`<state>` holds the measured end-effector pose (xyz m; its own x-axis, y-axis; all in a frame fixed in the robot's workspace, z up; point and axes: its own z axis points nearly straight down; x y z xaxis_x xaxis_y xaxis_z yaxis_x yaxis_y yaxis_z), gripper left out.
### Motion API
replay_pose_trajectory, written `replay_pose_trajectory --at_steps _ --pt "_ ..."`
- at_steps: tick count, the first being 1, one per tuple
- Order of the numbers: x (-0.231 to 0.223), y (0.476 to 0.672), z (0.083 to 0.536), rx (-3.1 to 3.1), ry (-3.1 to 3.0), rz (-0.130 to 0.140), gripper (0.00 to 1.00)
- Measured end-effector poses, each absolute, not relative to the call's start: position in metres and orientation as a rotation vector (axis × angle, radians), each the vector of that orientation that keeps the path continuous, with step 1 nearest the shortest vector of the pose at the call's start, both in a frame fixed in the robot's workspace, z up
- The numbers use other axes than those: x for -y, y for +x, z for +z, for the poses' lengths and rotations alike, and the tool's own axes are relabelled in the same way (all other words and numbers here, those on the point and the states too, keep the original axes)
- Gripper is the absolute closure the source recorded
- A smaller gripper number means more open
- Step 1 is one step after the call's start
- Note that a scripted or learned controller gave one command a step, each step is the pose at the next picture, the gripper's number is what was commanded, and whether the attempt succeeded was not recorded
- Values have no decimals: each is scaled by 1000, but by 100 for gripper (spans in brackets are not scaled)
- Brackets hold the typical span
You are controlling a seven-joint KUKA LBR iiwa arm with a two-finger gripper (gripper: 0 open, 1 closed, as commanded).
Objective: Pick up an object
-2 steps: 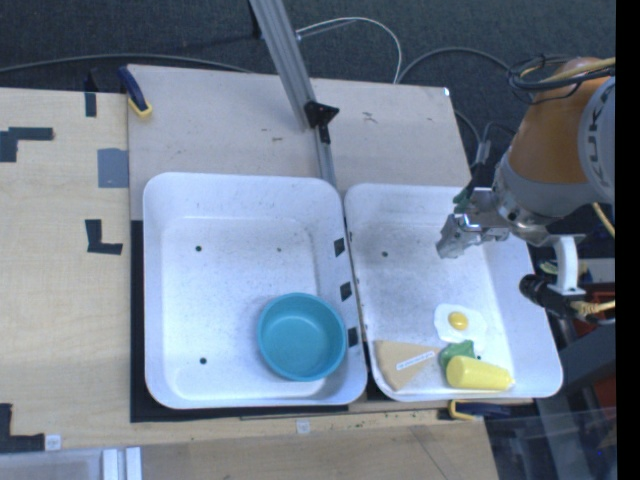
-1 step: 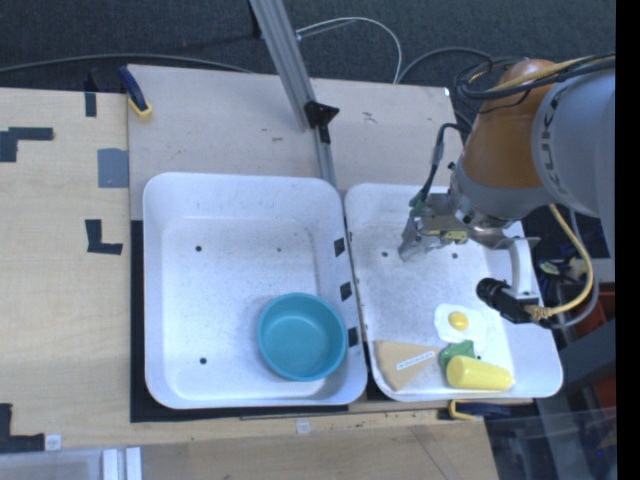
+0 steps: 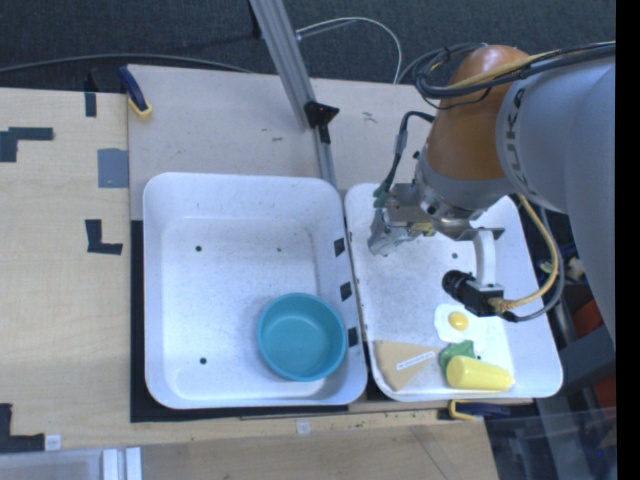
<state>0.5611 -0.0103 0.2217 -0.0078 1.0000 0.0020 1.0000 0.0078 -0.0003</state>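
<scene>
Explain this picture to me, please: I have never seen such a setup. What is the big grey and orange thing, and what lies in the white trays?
The grey and orange thing is a robot arm, reaching in from the right. One camera, fixed above the bench, looks down at a slant. Its gripper hangs over the right shallow white bin; I see nothing held. That bin holds a toy fried egg, a pale yellow cheese wedge and a yellow toy corn cob with green leaves. The left shallow white bin holds a round blue bowl.

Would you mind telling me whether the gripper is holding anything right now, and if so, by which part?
Nothing is seen held. The gripper hangs over the upper left of the right bin, apart from the fried egg, cheese wedge and corn cob.
</scene>
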Motion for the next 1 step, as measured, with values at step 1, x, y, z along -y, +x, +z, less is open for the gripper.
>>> replay_pose_trajectory --at_steps 1 --pt "-46 564 212 2228 -2211 1 100"
